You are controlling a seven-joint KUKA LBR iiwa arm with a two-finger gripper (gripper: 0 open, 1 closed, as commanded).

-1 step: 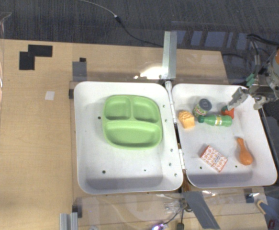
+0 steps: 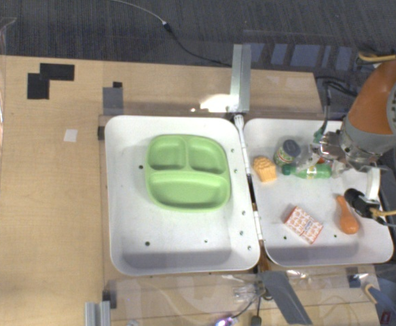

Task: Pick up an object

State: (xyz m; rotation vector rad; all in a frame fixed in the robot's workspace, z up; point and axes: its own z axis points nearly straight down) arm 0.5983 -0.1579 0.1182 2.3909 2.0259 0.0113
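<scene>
The hand (image 2: 322, 156) hangs low in the right bin (image 2: 371, 253); whether it is spread or closed cannot be told. Touching or just under it lies a green bottle (image 2: 308, 172), glossy, probably light, stiff and slippery, best pinched across its middle.

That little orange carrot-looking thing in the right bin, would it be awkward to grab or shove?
Probably. The orange carrot-shaped toy lies flat on the right bin and looks rounded and tapered, so it may roll or swing round when pushed. Its smooth, plastic-looking surface could slip between fingers. It seems small, likely light.
</scene>
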